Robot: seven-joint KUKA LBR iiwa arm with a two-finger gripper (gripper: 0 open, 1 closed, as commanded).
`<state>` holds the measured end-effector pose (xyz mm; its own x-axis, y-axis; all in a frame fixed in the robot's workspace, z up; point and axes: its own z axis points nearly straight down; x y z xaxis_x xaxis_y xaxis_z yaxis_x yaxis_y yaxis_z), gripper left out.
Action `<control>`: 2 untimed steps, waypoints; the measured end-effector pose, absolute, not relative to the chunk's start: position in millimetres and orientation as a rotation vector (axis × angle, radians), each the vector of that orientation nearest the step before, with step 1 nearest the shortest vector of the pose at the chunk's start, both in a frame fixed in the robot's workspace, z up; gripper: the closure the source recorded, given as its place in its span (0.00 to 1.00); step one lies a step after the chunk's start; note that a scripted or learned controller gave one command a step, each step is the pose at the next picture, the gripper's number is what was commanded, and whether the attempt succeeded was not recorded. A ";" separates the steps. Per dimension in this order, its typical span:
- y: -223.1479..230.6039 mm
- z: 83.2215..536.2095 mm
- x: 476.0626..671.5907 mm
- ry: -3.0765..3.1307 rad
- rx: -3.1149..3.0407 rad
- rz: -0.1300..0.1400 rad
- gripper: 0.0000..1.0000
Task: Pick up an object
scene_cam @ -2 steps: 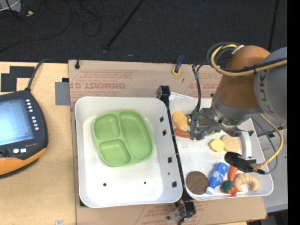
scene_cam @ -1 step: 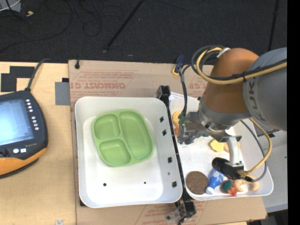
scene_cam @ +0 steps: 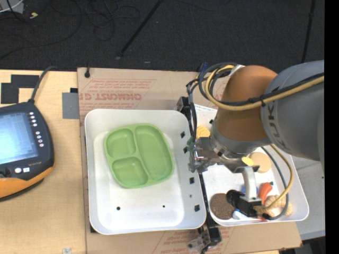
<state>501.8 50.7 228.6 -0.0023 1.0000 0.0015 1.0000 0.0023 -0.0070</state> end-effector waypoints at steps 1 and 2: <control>95.5 217.9 490.3 -2.220 -2.214 0.006 1.00; 92.2 217.7 495.2 -2.221 -2.219 0.005 1.00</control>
